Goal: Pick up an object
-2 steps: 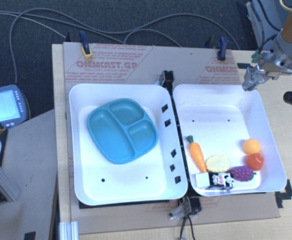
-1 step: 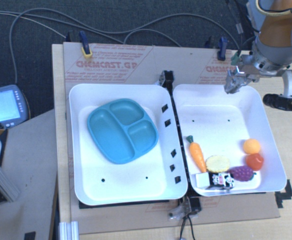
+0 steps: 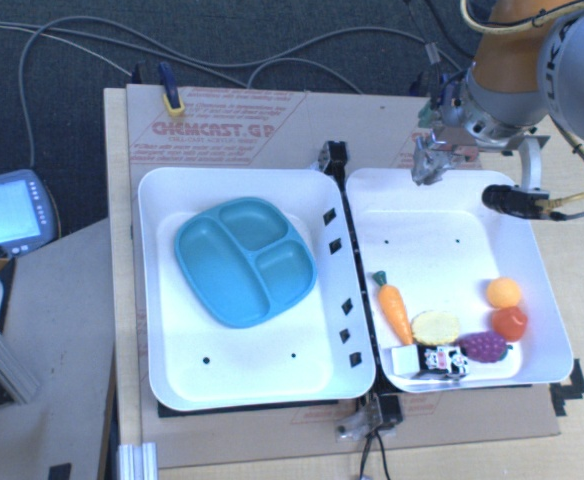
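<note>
My gripper (image 3: 428, 169) hangs over the far rim of the right bin (image 3: 442, 233), high above its floor, with nothing seen between its fingers. At that bin's near end lie a carrot (image 3: 395, 311), a yellow slice (image 3: 436, 326), purple grapes (image 3: 483, 346), a red fruit (image 3: 509, 322), an orange ball (image 3: 504, 292) and a small black-and-white box (image 3: 440, 360). All of these sit well away from the gripper, toward the near side.
The left bin (image 3: 172, 368) holds a blue divided plate (image 3: 245, 260). A row of black clips (image 3: 336, 238) runs along the divider between the bins. Cables trail over the dark floor behind the bench, and a grey pendant (image 3: 7, 211) sits at the left.
</note>
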`<state>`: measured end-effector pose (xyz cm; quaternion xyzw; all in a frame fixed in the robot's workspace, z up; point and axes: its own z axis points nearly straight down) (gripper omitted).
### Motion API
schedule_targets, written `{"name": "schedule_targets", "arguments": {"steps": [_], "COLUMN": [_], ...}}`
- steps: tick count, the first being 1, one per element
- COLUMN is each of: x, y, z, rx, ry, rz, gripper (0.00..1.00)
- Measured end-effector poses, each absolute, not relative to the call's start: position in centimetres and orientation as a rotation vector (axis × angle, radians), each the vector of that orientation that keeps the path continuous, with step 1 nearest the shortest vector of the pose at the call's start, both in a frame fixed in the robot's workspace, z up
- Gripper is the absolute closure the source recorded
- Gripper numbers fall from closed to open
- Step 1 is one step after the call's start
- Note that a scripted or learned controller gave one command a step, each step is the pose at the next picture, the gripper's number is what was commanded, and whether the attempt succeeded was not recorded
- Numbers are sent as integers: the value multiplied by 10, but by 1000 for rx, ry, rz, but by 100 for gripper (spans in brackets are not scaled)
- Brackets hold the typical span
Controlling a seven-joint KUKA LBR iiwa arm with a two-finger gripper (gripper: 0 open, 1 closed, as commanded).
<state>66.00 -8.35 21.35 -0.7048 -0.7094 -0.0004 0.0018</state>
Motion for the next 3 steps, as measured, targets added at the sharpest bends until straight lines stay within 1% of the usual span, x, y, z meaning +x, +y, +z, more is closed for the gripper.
{"name": "schedule_targets", "arguments": {"steps": [1, 2, 3], "x": [661, 645, 639], "y": [-21, 34, 89], "z": [212, 222, 233], "rx": [-2213, -2212, -2215], "ry": [-2225, -2225, -2228], "rz": [0, 0, -4], "gripper": [100, 100, 100]}}
